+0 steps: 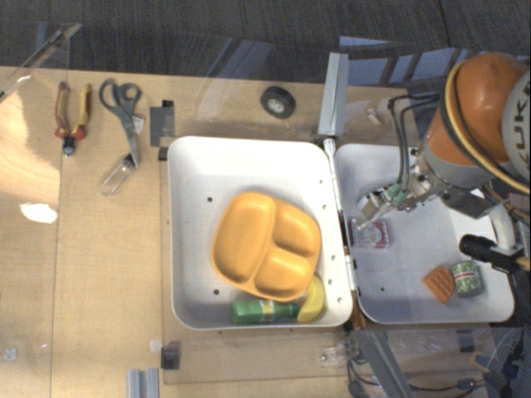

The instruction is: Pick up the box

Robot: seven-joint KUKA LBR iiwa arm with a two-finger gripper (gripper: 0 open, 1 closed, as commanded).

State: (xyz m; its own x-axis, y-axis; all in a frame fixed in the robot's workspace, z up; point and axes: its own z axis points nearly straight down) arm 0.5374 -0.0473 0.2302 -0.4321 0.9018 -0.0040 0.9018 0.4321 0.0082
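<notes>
A small box (371, 235) with a clear, purplish-pink face lies flat on the floor of the right bin (415, 305), near that bin's left wall. The tool (371, 208) hangs just above the box's upper edge, at the end of metal parts with a green piece and loose wires. Whether its fingers are spread or pressed together cannot be told, and nothing can be seen pinched between them. The grey arm (489, 114) with its wide orange band enters from the right and covers the upper right corner of the right bin.

Lower right in the same bin, well apart from the box, an orange waffle-patterned piece (439, 283) lies touching a small green can (467, 279). A black cylindrical part (489, 251) of the rig reaches in above them from the right.

The left bin (199, 172) sits directly beside the right one, their walls meeting. It holds a large yellow-orange divided plate (267, 245) with three compartments, turned at a slant. Under the plate's lower edge a green bottle (264, 310) lies on its side, and a yellow rounded object (312, 302) rests just to its right.

On the wooden table (91, 264) to the left of the bins lie red-handled pliers (70, 116) and grey-handled scissors (124, 114). A roll of black tape (278, 102) sits on the table above the left bin.
</notes>
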